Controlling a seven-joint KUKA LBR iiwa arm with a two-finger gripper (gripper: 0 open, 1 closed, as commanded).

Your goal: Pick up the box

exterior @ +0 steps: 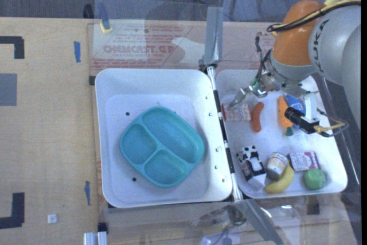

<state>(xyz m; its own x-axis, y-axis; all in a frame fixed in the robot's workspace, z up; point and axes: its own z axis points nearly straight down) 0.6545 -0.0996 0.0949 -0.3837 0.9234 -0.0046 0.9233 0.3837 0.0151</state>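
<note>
Two boxes lie at the front of the right bin (pixel 338 172): a small black-and-white box (pixel 250 161) at the front left and a pink carton (pixel 303 160) farther right. My gripper (pixel 256 89) hangs under the orange wrist band (pixel 297 37) over the back of that bin, just above a flat reddish packet (pixel 237 113) and an orange-red sausage-shaped piece (pixel 257 116). It is well behind both boxes and touches neither.
A can (pixel 277 164), a banana (pixel 280 181) and a green ball (pixel 314 178) crowd the boxes. An orange piece (pixel 284 112) and a blue-white item (pixel 296 105) lie under the arm. The left bin (pixel 109 89) holds a teal divided tray (pixel 162 146).
</note>
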